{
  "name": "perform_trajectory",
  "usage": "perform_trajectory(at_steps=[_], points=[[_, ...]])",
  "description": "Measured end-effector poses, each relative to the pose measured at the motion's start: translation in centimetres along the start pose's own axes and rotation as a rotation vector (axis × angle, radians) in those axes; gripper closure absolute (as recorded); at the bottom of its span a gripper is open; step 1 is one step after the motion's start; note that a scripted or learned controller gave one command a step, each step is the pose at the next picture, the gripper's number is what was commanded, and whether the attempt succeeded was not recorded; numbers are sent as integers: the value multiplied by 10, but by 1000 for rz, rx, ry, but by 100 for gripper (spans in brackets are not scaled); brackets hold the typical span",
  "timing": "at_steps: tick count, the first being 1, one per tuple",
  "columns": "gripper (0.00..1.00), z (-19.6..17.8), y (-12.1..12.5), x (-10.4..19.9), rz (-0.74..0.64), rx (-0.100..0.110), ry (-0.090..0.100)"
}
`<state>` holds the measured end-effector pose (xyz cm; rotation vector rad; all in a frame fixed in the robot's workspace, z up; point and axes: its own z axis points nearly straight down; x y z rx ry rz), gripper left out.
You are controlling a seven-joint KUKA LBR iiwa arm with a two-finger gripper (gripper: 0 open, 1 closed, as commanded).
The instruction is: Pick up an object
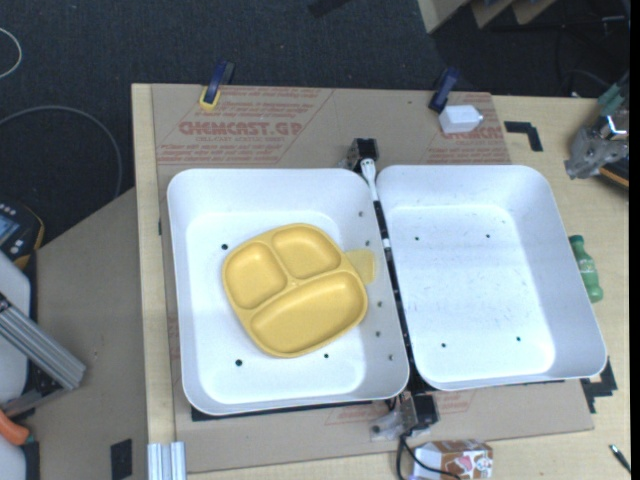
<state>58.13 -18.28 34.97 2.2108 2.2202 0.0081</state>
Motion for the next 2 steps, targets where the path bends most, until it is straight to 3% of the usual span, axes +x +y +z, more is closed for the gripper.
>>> perform_trajectory(at_steps=[1,2], points=[[100,62,14,-43,7,15,2],[100,-121,-20,50,-5,-13,0]])
